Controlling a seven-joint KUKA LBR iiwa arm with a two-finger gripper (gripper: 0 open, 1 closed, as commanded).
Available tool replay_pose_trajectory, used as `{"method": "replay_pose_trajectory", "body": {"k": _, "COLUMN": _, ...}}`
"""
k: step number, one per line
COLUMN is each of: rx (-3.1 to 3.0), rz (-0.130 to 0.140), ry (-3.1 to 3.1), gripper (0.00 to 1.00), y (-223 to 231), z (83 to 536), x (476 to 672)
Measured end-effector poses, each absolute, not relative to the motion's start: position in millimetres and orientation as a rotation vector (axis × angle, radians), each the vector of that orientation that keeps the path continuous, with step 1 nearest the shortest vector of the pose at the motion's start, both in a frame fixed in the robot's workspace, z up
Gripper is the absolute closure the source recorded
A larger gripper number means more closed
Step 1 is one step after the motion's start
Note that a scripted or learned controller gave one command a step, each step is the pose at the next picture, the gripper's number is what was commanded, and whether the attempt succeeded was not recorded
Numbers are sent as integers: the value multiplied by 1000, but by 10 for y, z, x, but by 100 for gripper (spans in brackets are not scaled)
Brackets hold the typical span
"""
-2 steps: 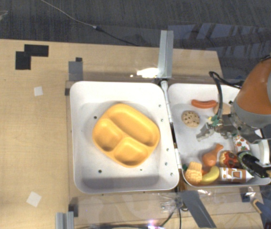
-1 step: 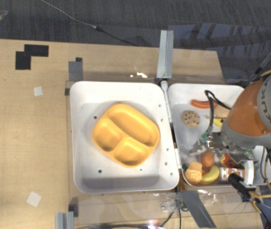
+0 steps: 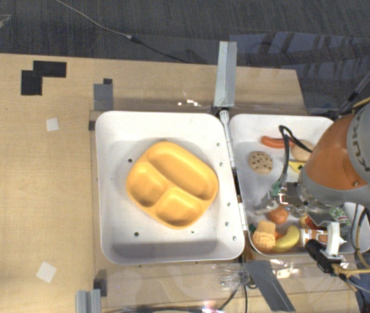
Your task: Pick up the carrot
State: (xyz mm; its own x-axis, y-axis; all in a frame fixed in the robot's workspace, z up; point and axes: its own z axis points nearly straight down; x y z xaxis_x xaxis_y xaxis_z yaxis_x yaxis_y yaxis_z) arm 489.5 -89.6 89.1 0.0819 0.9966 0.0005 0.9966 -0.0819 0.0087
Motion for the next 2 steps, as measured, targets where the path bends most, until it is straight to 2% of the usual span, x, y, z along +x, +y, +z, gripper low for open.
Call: {"method": "replay_pose_trajectory", "body": {"k": 2, "rx": 2464, "rz": 17, "ry": 1936, "gripper": 0, "y": -856, "z": 890, "x": 4908}}
